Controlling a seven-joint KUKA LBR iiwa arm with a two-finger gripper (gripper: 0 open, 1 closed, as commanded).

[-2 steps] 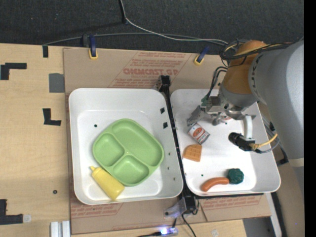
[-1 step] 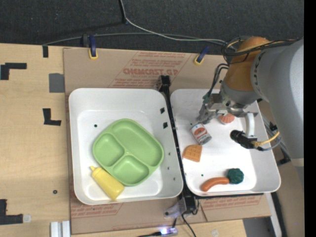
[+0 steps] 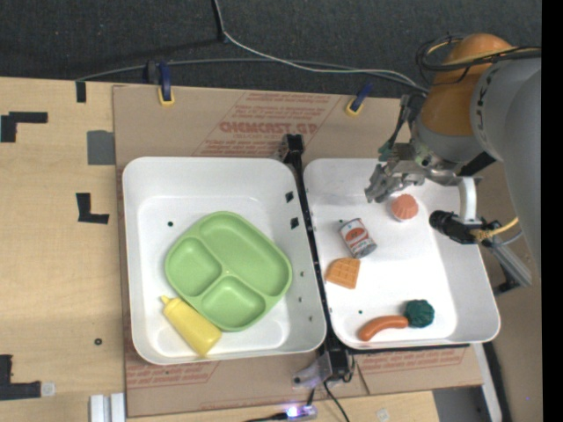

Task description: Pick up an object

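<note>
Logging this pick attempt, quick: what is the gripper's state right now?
Gripper: over the right bin's far end, beside the pink round object; whether open or closed cannot be told, and nothing shows between its fingers.

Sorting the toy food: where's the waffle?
The waffle lies in the right bin, left of centre, just below the small can and above the sausage.
</note>
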